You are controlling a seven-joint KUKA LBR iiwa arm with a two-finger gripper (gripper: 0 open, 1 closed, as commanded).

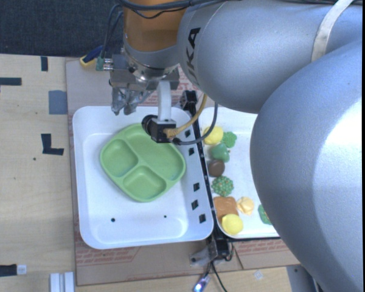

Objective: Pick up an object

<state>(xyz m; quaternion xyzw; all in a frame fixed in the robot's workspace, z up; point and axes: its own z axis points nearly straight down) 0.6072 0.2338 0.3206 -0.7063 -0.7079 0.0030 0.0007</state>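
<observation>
Take the green divided plate [143, 166] as your reference. It lies flat in the left white bin [88, 181], tilted diagonally, with three compartments facing up. Bare bin floor is open below the plate and to its left; the plate's right corner sits close to the divider [198, 181] between the two bins.

The gripper [140, 105] hangs just above the plate's upper edge, near the bin's far wall. You cannot tell whether it is released or clenched, and nothing is visibly grasped. A black fitting [158, 128] on the wrist overlaps the plate's upper rim.

To the right of the plate, past the divider, the right white bin [246, 121] holds small toy foods [222, 181] in a cluster along its left side: yellow, green, brown and orange pieces. The arm [280, 72] covers most of that bin, so room there is limited.
</observation>
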